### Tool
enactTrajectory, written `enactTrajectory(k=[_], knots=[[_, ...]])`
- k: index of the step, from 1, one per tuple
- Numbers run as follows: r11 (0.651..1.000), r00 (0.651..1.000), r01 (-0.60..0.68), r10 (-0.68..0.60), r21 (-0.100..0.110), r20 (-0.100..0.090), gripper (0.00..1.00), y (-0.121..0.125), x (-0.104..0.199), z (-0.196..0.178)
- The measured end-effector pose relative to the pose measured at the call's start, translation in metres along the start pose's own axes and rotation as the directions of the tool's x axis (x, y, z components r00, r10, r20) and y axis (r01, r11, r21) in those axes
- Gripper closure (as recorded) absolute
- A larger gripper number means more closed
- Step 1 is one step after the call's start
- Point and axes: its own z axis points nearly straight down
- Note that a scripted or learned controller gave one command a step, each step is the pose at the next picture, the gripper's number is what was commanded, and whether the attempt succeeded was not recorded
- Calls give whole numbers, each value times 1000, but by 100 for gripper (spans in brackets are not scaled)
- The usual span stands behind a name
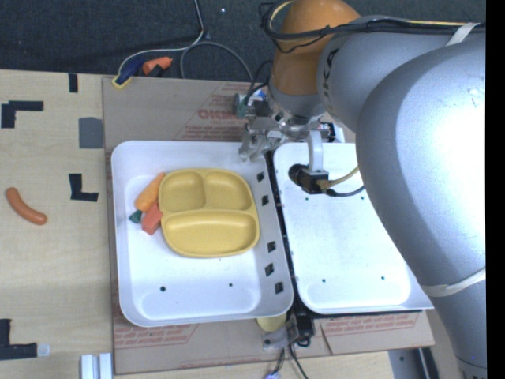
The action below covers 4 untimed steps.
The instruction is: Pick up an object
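Yellow, three-compartment plate (209, 212) lies just below-left of the gripper (260, 144), which hangs wrist-down over the bins' top edge, finger state impossible to tell.

We count two white bins (197, 306), set side by side. In the left one we see one yellow divided plate (209, 212) and one orange carrot toy (148, 193) beside a red piece (151, 221). One orange sausage toy (26, 206) lies on the tabletop (47, 275)
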Motion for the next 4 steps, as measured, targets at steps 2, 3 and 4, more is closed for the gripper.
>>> enactTrajectory(k=[2,3,4], knots=[[1000,1000,-13,13,-2,4,100,0,-83,-7],[1000,1000,2,-2,0,-1,100,-15,11,-5],[1000,1000,-11,11,-4,3,100,1,-70,-20]])
